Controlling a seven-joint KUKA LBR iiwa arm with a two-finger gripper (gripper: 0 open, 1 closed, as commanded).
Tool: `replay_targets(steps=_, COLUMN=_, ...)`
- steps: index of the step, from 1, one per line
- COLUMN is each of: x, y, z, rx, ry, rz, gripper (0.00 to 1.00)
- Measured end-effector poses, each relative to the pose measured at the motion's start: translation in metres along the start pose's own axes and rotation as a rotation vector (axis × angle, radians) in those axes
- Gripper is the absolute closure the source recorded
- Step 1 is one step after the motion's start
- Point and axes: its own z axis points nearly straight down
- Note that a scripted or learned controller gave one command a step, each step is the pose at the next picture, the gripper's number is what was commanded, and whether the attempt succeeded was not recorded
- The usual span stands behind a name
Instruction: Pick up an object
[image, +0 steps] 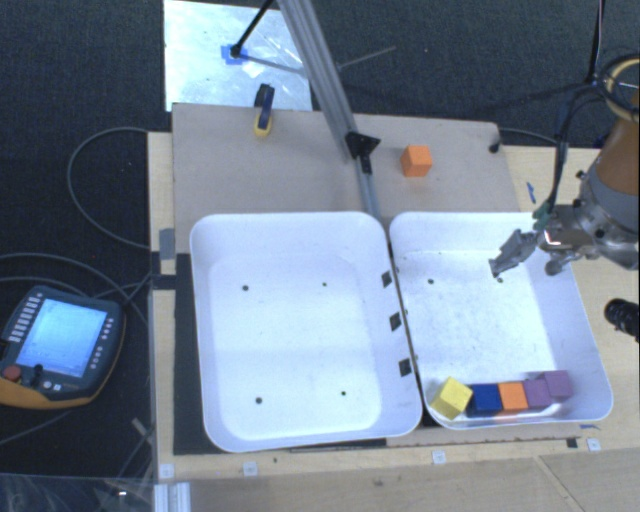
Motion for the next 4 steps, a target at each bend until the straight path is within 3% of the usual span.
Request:
replay_targets(steps=1, x=-0.056, y=-0.053, z=0.022, rx=0.012, ry=-0.002, rz=0.014, gripper=0.00)
replay_targets(steps=2, x=-0.026, y=-0.010, z=0.174, rx=0.016, ry=0.003, rz=0.002, gripper=0.00)
replay_targets(steps=3, x=-0.033, y=0.043, z=0.087, rx=-0.001, ry=-0.002, rz=0.001, gripper=0.00)
replay_targets(steps=4, x=-0.020, y=-0.018, z=0.213, rx=0.017, ry=0.003, rz=0.008, gripper=0.00)
